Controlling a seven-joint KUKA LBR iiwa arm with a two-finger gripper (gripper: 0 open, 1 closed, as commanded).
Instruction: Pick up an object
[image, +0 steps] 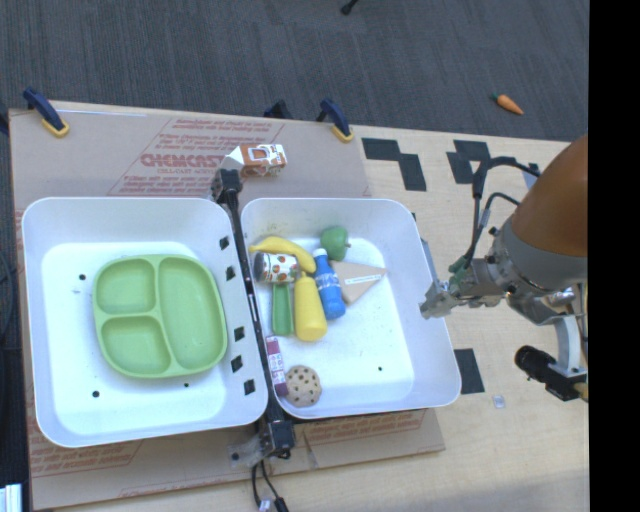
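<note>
Two shallow white plastic bins sit side by side on the tabletop (500, 430), seen from the one overhead camera. The left bin (60, 230) holds a pale green three-compartment plate (160, 316), lying flat near its middle. The right bin (400, 345) holds a cluster of small things toward its left half: a yellow banana (280, 247) at the top, a green round fruit (335, 240) just right of it, a small can with a printed label (276, 266) lying on its side below the banana, a blue bottle (327, 285), a yellow bottle (309, 311) beside it, a dark green stick-shaped piece (282, 310) to its left, and a pale wedge-shaped piece (362, 283) to the right of the blue bottle. A speckled tan ball (302, 384) lies apart near the bin's lower left corner.

The grey arm (545, 260) reaches in from the right. Its tool (436, 303) hangs just outside the right bin's right wall, apart from every object; whether it is released or clenched I cannot tell. A small orange and white carton (258, 158) lies on the cardboard (130, 130) above the bins.
</note>
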